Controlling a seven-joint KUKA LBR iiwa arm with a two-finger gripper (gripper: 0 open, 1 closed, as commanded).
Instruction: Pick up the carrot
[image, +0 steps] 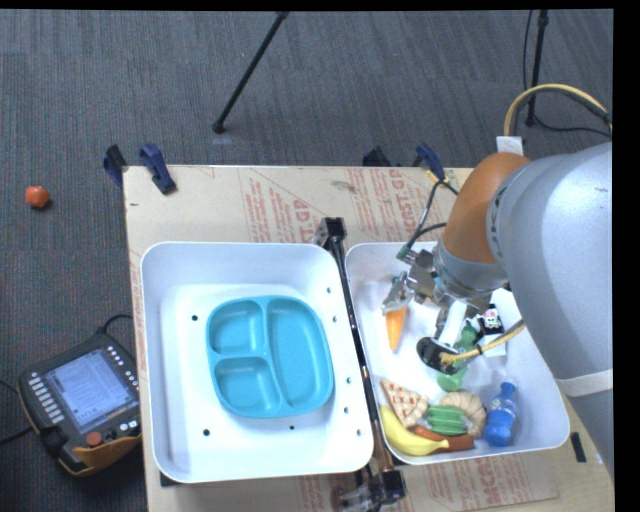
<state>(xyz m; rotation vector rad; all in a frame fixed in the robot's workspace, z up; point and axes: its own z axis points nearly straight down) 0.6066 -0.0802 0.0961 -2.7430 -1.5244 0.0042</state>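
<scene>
The arm (540, 230) entered from three o'clock and covered much of the right bin (548, 425), hiding that bin's upper right corner. The tool (415, 290) hung over the bin's upper left portion, and a carrot (397, 325) sat directly below it, orange, its narrow end pointing toward six o'clock. The carrot's top met the tool's metal parts, but whether it lay between the fingers or merely under them could not be made out, nor could the width of the opening. Cables and a black fitting at four o'clock from the carrot obscured a green item (451, 379) beneath. Along the bin's six o'clock edge lay a banana (410, 437), a waffle-patterned piece (403, 400), a croissant (460, 405) and a blue bottle (501, 413), packed closely with their outlines overlapping. The left bin (170, 290) held a blue divided tray (270, 356). A handheld pendant (80, 400) lay on the floor at eight o'clock from the counter (250, 200).
</scene>
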